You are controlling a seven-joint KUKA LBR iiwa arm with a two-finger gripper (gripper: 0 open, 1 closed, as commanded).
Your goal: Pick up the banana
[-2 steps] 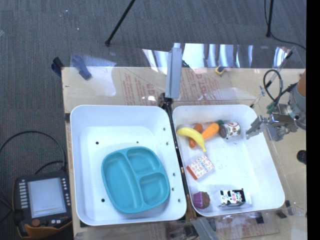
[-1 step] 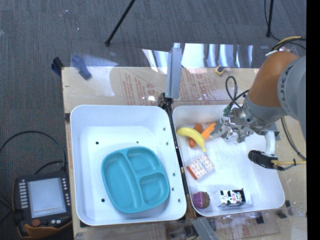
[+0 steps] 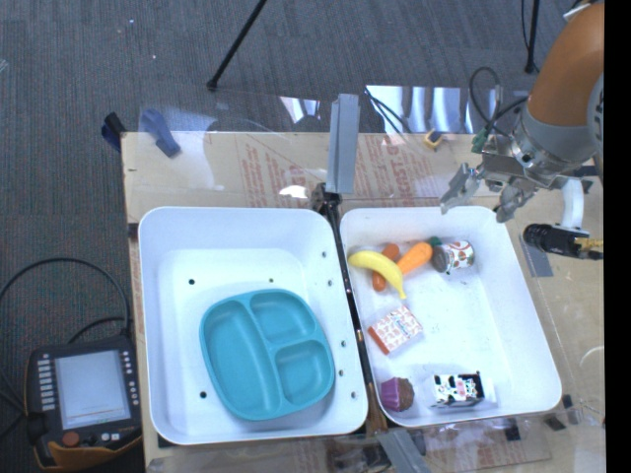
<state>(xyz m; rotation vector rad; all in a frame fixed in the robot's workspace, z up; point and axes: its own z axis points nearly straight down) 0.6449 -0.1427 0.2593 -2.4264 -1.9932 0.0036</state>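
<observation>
**Q:** Where is the claw?

**A:** The gripper (image 3: 484,193) hangs above the far rim of the right bin (image 3: 523,294), fingers spread apart with nothing between them, under the arm's orange band (image 3: 570,52).

**Q:** And the banana?

**A:** The banana (image 3: 380,269) lies in the right bin's far-left part, well apart from the claw. It touches an orange carrot (image 3: 413,257), with a small can (image 3: 455,256) just beside the carrot's tip.

**Q:** What else is pictured?

**A:** Nearer the camera sit a red-and-white carton (image 3: 395,329), a purple cupcake (image 3: 397,394) and a black-and-white carton (image 3: 457,389). The left bin (image 3: 168,254) holds a teal divided plate (image 3: 266,353). A handheld controller (image 3: 87,394) rests on the floor at lower left.
</observation>
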